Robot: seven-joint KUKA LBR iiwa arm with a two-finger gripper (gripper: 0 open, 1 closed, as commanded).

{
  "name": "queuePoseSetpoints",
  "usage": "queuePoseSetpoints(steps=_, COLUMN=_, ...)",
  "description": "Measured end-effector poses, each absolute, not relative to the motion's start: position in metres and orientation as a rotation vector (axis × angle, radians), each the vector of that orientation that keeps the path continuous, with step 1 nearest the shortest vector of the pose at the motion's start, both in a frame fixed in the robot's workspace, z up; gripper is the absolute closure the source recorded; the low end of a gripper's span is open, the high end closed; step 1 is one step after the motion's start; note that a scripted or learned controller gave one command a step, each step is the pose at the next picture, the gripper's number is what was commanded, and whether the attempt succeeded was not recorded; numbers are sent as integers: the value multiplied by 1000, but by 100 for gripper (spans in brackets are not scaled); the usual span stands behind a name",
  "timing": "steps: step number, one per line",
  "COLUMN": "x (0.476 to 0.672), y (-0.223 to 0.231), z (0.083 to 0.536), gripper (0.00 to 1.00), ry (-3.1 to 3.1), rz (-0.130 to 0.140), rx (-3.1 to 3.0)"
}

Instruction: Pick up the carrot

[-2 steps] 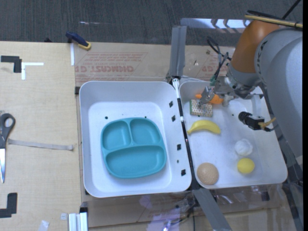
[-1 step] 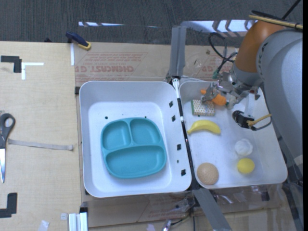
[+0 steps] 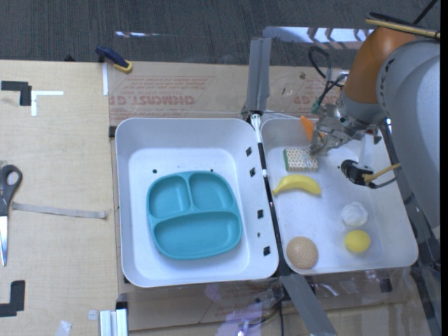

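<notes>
I see gripper [image 3: 323, 140] low in right bin [image 3: 392, 257], just beside carrot [image 3: 307, 126]. Can't tell its state. Carrot not lifted; grasp and lift remain.

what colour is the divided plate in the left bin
Teal blue. The divided plate shows plainly in the camera view, lying in the left bin.
</notes>
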State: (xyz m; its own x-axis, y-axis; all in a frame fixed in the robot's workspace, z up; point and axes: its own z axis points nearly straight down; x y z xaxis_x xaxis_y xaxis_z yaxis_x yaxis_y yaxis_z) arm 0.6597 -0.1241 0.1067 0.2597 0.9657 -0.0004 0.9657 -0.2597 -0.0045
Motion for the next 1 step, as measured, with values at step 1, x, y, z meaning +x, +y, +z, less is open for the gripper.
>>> queuePoseSetpoints(steps=1, x=659, y=-97, z=255, gripper=100, ry=-1701, rz=1, rx=-2644)
